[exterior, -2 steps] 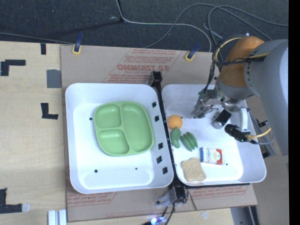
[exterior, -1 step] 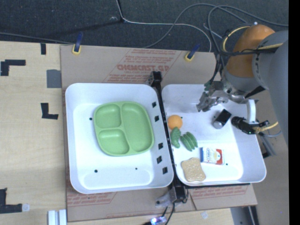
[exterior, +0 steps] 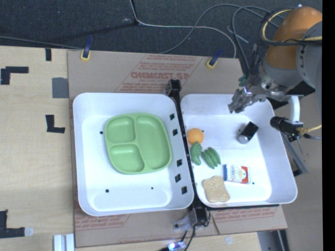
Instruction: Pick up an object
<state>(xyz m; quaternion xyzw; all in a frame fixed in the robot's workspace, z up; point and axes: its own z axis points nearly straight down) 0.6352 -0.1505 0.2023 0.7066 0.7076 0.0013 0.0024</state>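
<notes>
Gripper over right bin's back edge, fingers slightly parted, holding nothing | candidates loose for picking: black block nearest, orange, beans, carton, bread | green plate left (likely drop spot)

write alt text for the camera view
A robot arm's claw hovers over the right white bin, which holds an orange, green vegetables, bread, a carton and a dark object. The left bin holds a green divided plate.
</notes>
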